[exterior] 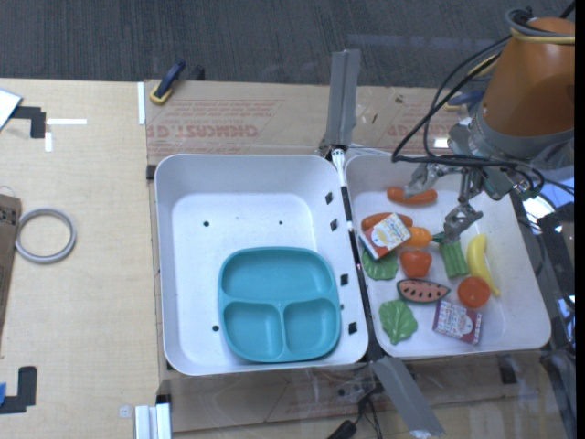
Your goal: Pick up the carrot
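While my claw [460,219] hangs over the right bin [530,332], I cannot make out from this angle how it is set. It sits low above the toys, its metal tip just over the top end of a green vegetable piece [454,258] and close beside the upper tip of the banana [480,262].

The carrot [411,195] lies up and to the left of my claw, near the back wall of the right bin, stretched roughly crosswise, orange with a darker end pointing right. It is apart from my claw, with bare white floor between us, and nothing of mine touches it.

My wrist rises from the claw up and to the right into a grey housing [512,144], and above that my orange band [535,71] bulks large at the upper right corner. Black cables [448,94] loop out from the wrist over the bin's back edge.

Further out in the same bin lie a small printed packet [388,232] on an orange piece, a red tomato [416,263], a watermelon slice [423,291], two green leaves, a second red tomato [473,292] and a red carton [458,322]. Across the divider, the left bin [183,245] holds a teal divided plate [279,304]. On the wooden bench [82,337] to the far left rests a roll of tape [42,235].
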Robot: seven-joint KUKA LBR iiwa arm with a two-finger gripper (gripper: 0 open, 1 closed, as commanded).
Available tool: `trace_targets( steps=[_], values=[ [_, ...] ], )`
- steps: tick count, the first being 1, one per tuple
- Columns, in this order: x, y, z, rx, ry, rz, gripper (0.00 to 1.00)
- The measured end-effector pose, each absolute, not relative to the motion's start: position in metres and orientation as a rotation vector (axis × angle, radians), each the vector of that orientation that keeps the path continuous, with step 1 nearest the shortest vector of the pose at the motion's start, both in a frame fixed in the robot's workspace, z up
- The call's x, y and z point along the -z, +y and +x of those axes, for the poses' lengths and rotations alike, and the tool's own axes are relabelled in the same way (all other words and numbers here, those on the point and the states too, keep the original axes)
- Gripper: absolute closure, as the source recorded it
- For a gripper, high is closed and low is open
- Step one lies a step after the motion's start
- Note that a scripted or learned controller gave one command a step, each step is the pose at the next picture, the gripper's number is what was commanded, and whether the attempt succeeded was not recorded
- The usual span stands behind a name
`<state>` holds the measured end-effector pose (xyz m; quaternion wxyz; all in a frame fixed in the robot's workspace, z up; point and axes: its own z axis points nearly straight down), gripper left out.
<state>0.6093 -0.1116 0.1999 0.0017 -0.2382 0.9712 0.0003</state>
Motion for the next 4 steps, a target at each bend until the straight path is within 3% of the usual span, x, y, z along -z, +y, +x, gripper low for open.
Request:
trace_targets(
  steps=[1, 2, 3, 4],
  values=[
    [-0.093, -0.119, 0.613, 0.0, 2.96, -1.037, 0.0],
    [-0.166, -0.108, 0.621, 0.001, 3.078, -0.587, 0.0],
    [-0.113, -0.104, 0.575, 0.001, 3.084, -0.569, 0.0],
    [-0.149, -0.096, 0.554, 0.0, 3.121, -0.329, 0.0]
  ],
)
